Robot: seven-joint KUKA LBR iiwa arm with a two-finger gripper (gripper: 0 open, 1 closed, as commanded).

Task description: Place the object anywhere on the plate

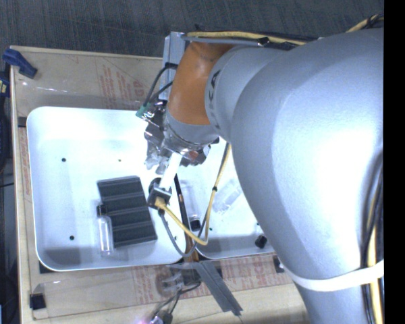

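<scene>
A dark grey ribbed rectangular plate (126, 211) lies flat in the left bin (54, 147), toward its near right part. A small clear tube-like object (106, 235) lies on the bin floor against the plate's left edge, not on the plate. My gripper (158, 174) hangs over the left bin's right side, just above and to the right of the plate's far corner, pointing down at the bin. Nothing can be seen held in it. The arm's orange band (189, 86) and grey body cover the area to the right.
The right bin (237, 231) is mostly hidden under the arm. A yellow cable (182, 229) loops over the divide between the bins. A blue clamp (19, 62) sits at the bench's far left corner. The left bin's far left floor is bare white.
</scene>
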